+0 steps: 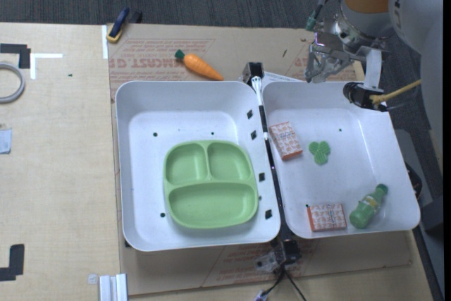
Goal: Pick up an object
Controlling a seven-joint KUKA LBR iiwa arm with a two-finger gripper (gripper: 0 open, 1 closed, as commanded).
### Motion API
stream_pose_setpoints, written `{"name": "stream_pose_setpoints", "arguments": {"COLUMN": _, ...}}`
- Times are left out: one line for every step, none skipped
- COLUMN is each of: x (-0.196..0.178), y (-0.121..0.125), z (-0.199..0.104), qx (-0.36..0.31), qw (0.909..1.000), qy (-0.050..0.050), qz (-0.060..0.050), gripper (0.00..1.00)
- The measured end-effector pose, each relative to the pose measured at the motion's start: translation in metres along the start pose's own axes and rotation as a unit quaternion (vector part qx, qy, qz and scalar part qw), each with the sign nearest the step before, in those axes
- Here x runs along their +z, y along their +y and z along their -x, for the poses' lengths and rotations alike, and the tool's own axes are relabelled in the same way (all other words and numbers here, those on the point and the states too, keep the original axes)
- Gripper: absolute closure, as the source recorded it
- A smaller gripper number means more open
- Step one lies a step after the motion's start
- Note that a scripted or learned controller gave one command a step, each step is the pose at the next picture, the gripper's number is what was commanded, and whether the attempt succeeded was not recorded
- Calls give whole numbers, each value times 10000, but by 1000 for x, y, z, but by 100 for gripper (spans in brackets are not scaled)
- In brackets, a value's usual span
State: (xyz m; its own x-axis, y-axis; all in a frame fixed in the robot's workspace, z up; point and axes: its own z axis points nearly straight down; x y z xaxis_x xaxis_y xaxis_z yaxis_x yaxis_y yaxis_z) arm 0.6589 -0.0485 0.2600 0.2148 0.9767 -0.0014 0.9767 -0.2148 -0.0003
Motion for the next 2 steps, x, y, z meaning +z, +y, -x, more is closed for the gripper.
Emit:
{"name": "stream_pose_setpoints", "arguments": {"x": 0, "y": 0, "z": 0, "qx": 0, "qw": 10000, "qy": 0, "qz": -1, "gripper": 0}}
{"name": "stream_pose_setpoints", "arguments": {"x": 68, "y": -79, "z": -22, "qx": 1015, "qw": 9948, "qy": 2, "qz": -10, "gripper": 0}}
